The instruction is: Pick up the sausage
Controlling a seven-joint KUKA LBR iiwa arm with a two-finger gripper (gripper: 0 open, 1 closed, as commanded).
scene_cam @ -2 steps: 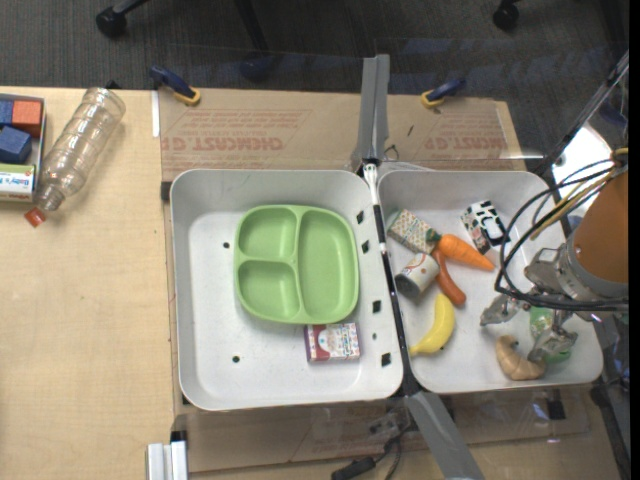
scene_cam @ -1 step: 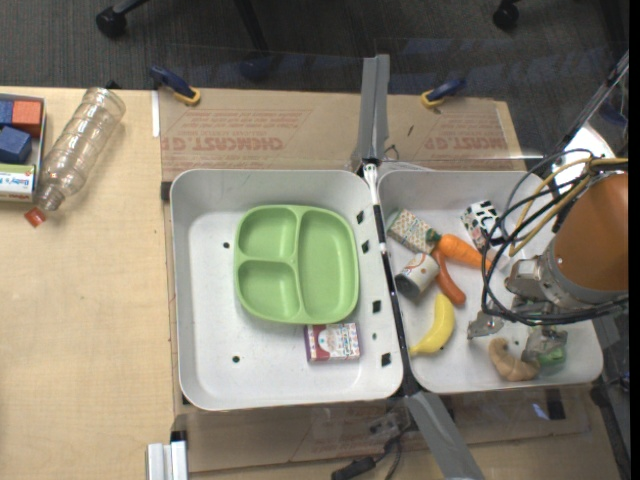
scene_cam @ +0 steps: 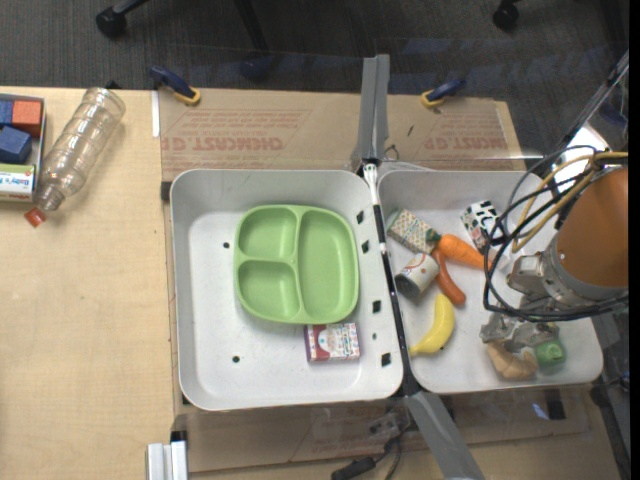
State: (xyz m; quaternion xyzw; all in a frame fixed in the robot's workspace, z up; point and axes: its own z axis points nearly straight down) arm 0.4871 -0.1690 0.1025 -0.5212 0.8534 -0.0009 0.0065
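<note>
Right bin (scene_cam: 585,368), hand (scene_cam: 520,336) low above its near corner.

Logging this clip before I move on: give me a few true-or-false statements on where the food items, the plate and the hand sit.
1. The green plate lies in the left bin. True.
2. The banana lies on the green plate. False: it lies in the right bin.
3. The sausage lies beside the carrot. True.
4. The hand hangs over the left bin. False: it is over the right bin's right side.
</note>
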